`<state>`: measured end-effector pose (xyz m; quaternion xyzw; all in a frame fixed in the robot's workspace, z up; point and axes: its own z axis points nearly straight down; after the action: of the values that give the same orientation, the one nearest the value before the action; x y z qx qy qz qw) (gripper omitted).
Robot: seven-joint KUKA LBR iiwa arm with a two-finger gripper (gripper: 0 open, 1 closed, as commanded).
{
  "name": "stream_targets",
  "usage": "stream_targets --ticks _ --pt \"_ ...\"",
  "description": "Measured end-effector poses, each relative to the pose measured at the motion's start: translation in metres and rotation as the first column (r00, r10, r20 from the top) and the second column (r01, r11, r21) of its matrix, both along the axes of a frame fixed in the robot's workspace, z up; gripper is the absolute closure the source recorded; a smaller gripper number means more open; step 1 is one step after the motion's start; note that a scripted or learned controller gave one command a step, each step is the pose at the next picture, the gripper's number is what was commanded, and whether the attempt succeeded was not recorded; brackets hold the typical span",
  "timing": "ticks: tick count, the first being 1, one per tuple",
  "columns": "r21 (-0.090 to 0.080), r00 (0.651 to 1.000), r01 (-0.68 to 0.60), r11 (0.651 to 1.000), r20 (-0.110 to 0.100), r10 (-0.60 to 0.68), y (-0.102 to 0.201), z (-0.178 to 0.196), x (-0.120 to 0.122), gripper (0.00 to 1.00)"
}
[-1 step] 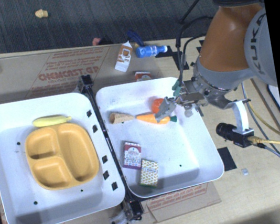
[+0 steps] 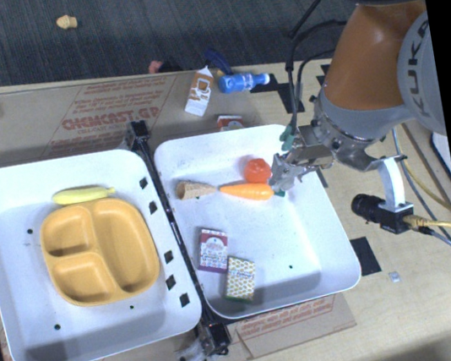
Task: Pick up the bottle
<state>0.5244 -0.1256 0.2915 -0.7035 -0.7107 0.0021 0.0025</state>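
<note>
I see the tool [image 2: 280,176] at the carrot's [image 2: 246,191] right end, grip unreadable; bottle [image 2: 242,82] beyond the bins at the counter's far edge.

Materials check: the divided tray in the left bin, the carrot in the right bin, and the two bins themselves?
Divided tray: looks like moulded plastic, yellow-orange, matte with a soft sheen on its ridges.
Carrot: probably a plastic toy; uniform orange, smooth.
Left bin and right bin: likely thin formed plastic, white, semi-gloss; rounded corners and soft reflections suggest it, though painted metal can't be ruled out.
</note>
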Motion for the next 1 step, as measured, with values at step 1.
stream_targets --ticks 1 --pt "-0.001 0.893 0.45 0.893 0.001 -0.45 -0.0312 -0.1073 -0.0488 1.0"
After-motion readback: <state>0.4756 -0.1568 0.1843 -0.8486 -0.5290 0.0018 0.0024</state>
